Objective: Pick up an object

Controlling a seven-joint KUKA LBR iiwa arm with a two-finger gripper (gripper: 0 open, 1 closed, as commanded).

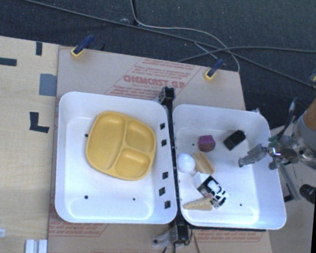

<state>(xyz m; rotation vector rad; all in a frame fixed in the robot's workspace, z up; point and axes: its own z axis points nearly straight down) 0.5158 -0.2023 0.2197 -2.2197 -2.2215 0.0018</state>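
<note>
Gripper (pixel 253 156) at right edge of right bin (pixel 249 215), finger state unclear, nothing seen held. Risk: black block (pixel 234 139) nearest; off-centre approach cd knock it away.

— What's cut off on the right?
— The arm (pixel 313 118); only its orange band and wrist show before the frame ends.
— And the gripper (pixel 250 157)?
— Too small and blurred to tell how its fingers stand.
— Anything else unclear?
— The black-and-white object (pixel 213 189) is too small to identify; it partly overlaps the tan wedge (pixel 199 205) beside it.
</note>
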